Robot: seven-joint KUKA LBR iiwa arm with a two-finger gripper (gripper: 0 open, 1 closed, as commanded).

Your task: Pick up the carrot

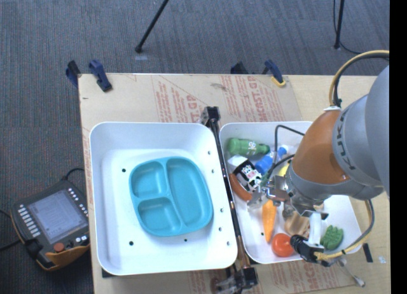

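In the camera view, the worktop (159,95) carries two white bins. The left bin (108,153) holds a blue divided plate (170,195). The right bin (254,254) is crowded with toy food, and the arm (337,153) reaches into it from the right.

The carrot (269,220) lies in the lower middle part of the right bin, thick end up and thin tip pointing down toward the front wall. Just below its tip there is a red tomato (282,244), close enough that they may touch. To its right is a beige piece, and further right a green broccoli (331,237). Above it lie a green bottle (248,146) and a small black-and-white toy (248,174).

The jaws (286,205) hang just to the right of the carrot's thick end, very near it. The wrist covers them, so I cannot tell whether they are released or clenched, and I see nothing grasped.

To do this step well, I think the jaws should move a little left, over the carrot's middle, and turn to close across its narrow width. They should stay away from the tomato and the beige piece, because the carrot is smooth and tapered and may slip out.
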